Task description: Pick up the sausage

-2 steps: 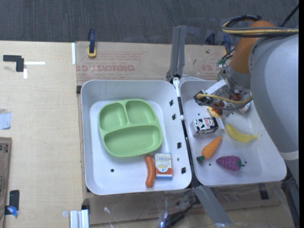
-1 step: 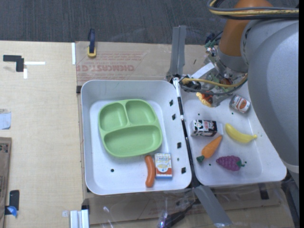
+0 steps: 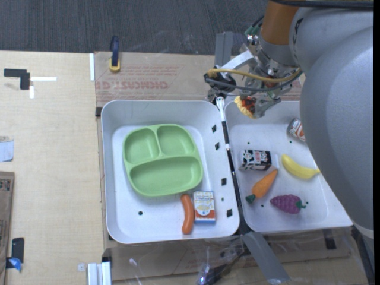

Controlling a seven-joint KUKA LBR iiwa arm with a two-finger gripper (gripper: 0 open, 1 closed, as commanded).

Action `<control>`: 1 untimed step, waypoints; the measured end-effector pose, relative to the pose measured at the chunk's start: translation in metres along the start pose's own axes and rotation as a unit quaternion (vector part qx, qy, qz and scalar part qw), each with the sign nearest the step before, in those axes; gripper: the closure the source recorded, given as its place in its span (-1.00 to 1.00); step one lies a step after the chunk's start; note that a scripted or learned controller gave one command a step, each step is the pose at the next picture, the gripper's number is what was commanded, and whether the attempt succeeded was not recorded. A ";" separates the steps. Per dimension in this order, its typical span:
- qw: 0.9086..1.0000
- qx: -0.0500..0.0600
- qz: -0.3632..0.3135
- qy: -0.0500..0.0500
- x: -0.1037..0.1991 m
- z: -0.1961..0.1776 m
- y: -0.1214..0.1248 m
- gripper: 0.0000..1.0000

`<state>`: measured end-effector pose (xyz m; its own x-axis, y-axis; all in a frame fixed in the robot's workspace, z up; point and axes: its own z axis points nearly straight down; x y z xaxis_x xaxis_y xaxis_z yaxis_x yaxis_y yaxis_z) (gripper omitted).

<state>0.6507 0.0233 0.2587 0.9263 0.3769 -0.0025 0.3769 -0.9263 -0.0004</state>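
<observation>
Approach step not yet begun: the sausage (image 3: 187,214) lies untouched near the left bin's (image 3: 113,159) front edge. Gripper (image 3: 252,104) state cannot be told; repositioning over the sausage is judged necessary.

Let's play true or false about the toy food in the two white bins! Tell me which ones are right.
1. The orange-red sausage lies in the left white bin. True.
2. The sausage rests on the green divided plate. False: it lies on the bin floor below the plate, beside the small carton.
3. The yellow banana is in the right white bin. True.
4. The purple grape bunch sits on the green plate. False: it is in the right bin, near the orange carrot.
</observation>
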 end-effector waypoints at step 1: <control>0.999 0.000 0.054 0.000 0.010 0.002 -0.031 1.00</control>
<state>0.6482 0.0557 0.2566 0.9612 0.2758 -0.0023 0.2758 -0.9612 0.0000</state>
